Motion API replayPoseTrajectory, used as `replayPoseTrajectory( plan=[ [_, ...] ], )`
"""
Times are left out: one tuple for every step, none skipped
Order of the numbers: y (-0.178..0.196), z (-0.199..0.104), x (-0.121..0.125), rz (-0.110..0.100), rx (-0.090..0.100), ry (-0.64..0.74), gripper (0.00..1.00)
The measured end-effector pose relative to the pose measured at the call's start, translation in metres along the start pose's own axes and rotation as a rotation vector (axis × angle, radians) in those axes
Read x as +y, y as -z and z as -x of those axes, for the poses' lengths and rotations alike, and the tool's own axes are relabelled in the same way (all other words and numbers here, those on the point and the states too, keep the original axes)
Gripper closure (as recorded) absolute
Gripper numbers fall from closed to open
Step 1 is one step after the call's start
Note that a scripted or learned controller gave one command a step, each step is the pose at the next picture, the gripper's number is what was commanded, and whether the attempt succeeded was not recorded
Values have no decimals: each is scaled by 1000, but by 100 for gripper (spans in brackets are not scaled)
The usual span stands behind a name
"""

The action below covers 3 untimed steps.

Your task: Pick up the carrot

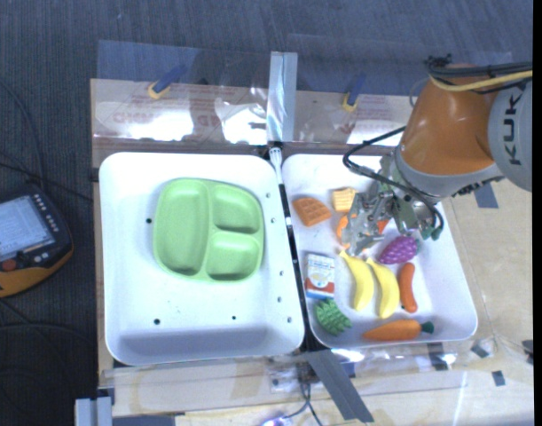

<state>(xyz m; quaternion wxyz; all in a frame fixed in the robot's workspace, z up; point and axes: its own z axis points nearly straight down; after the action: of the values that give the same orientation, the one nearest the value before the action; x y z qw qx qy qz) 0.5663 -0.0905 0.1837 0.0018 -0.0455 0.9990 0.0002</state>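
Carrot (394,330) at near rim; bananas (371,284), sausage (407,288) just behind

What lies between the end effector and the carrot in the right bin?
In the camera view, the two bananas lie between the end effector and the carrot, with the purple grapes just beside that line.

One fixed camera looks down at a slant from above the table (164,114), framing both bins (129,327) fairly closely.

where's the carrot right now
The orange toy carrot with a green stem lies along the near edge of the right white bin, just below the yellow bananas.
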Motion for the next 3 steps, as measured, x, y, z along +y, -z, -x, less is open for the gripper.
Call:
replayPoseTrajectory(
  plan=[
    [-2,-49,58,2,8,-84,100],
    [194,-37,-7,-4,-4,-22,100],
    [189,-37,-6,-1,4,-21,0]
  ],
)
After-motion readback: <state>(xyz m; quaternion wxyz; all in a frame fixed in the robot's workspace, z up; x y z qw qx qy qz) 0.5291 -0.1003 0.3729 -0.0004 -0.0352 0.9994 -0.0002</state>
